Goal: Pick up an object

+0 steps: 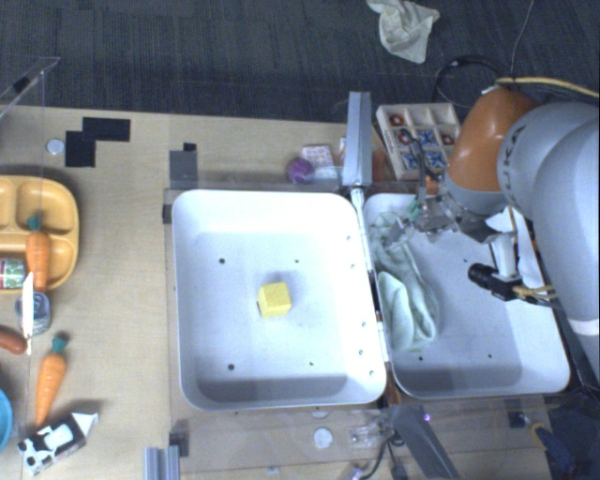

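Camera view: two white bins are seen side by side on a light wooden bench. The left bin [216, 281] holds a small yellow block [275, 299], lying flat near the middle of its floor, well apart from every wall. The right bin [487, 361] holds a pale crumpled cloth [405, 305], laid along its left wall, just beside the divider between the bins.

The grey arm [553, 178] with its orange band [483, 136] is seen reaching in from the right, over the upper part of the right bin. The gripper [405, 228] is placed low at the upper left corner of the right bin, just above the top end of the cloth and near it. Contact with the cloth cannot be told. The opening of the claw cannot be told either: the tip is small and blurred against the white bin, and nothing is clearly seen held in it. The yellow block is well apart from the gripper, in the other bin.

Off the bins, a yellow tray [42, 225] and toy carrots [49, 375] are seen at the bench's left edge. A purple item [300, 170] and a compartment box [419, 134] are seen behind the bins. A crumpled rag [405, 28] lies on the dark floor beyond.
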### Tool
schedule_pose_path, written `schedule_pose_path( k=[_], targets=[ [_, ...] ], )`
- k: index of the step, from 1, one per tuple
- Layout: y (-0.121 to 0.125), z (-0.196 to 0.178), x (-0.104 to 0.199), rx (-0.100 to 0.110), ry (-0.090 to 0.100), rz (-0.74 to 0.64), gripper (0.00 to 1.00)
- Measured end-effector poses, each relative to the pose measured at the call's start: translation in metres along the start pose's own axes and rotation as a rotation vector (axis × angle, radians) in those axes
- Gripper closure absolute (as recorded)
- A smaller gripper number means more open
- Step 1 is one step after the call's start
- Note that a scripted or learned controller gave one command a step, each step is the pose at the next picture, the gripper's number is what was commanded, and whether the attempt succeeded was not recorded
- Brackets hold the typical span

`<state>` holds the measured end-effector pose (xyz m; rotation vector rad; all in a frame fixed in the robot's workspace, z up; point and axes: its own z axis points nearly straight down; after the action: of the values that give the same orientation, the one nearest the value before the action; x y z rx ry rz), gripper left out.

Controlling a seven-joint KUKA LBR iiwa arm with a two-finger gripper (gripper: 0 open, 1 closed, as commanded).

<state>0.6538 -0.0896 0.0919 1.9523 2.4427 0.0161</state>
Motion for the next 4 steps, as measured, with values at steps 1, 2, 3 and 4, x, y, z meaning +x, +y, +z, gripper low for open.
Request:
schedule_pose_path(
  k=[1, 2, 3, 4],
  targets=[
    [0.004, -0.014, 0.002, -0.009, -0.002, -0.007, 1.0],
    [0.004, -0.014, 0.002, -0.009, -0.002, -0.008, 0.0],
    [-0.027, -0.001, -0.004, 0.0, 0.001, 0.016, 0.0],
    [-0.051, -0.002, 0.008, -0.003, -0.001, 0.023, 0.0]
  ],
)
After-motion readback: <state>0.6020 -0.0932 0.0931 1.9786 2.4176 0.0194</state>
